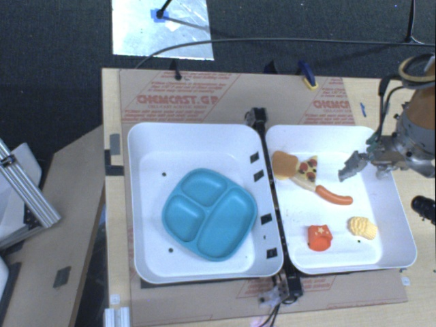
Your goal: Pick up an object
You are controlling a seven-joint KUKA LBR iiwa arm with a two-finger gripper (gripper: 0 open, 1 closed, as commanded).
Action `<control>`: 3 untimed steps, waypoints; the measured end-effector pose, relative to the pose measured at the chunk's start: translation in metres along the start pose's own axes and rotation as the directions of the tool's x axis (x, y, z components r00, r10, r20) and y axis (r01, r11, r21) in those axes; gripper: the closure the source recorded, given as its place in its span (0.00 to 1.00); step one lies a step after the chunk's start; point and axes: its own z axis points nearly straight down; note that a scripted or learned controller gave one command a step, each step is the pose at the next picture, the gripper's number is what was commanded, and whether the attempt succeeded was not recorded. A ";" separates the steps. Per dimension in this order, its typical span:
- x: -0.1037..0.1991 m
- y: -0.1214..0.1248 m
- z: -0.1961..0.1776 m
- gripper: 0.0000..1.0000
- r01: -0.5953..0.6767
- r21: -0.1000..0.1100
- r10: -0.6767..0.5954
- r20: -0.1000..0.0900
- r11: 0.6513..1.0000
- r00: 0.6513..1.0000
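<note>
grey arm (415, 125) reaching from right, gripper (351, 167) over right bin (395, 251)

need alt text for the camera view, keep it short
A grey robot arm's gripper hangs over the right bin, above a pizza slice, a sausage, a tomato and a yellow corn piece. The left bin holds a blue divided plate.
</note>
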 end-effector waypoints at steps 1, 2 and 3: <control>0.000 0.002 -0.005 0.00 0.002 -0.010 -0.002 0.002 1.000 1.000; 0.002 -0.006 0.053 0.00 0.000 -0.005 0.000 0.001 1.000 1.000; 0.005 -0.001 0.096 0.00 0.000 -0.006 0.000 0.001 1.000 1.000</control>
